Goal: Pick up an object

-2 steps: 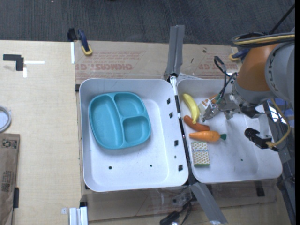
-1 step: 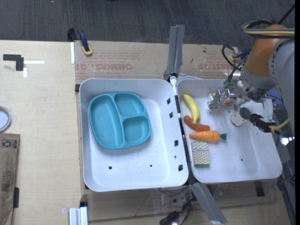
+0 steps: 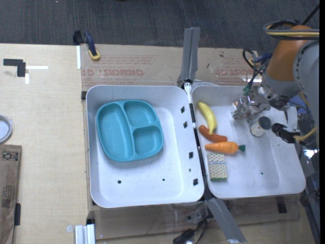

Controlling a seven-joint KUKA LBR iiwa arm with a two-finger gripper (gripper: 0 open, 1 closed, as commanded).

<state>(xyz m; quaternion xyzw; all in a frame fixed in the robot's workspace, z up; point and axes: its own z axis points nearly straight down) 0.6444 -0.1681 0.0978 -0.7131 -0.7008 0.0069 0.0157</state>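
Four toys right of centre: yellow banana (image 3: 207, 115), orange carrot (image 3: 224, 147) (green-tipped), sausage (image 3: 212, 134), sponge (image 3: 217, 166); gripper (image 3: 245, 109) grip unclear.

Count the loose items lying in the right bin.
4, all near its left wall: a banana at the top, a sausage below it, a carrot next, and a sponge lowest. The claw may hide others.
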